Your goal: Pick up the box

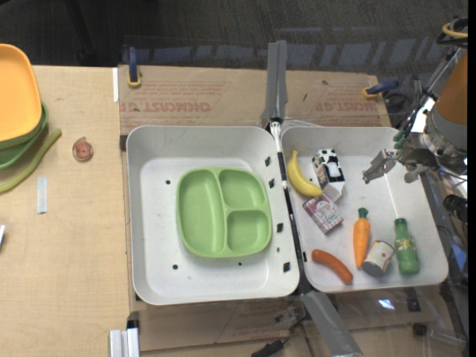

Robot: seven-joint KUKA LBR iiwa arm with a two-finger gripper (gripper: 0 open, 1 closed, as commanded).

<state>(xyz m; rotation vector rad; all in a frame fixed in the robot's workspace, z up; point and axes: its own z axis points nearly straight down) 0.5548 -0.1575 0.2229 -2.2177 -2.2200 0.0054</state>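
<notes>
Two white bins sit on cardboard. Right bin: the box lies beside the banana, well left of and below the gripper, raised near the far right rim.

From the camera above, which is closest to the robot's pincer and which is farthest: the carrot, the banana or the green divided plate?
1. Carrot: in the right bin, just below and left of the pincer.
2. Banana: at the right bin's left edge, farther left.
3. Green divided plate: over in the left bin, clearly farthest.
</notes>
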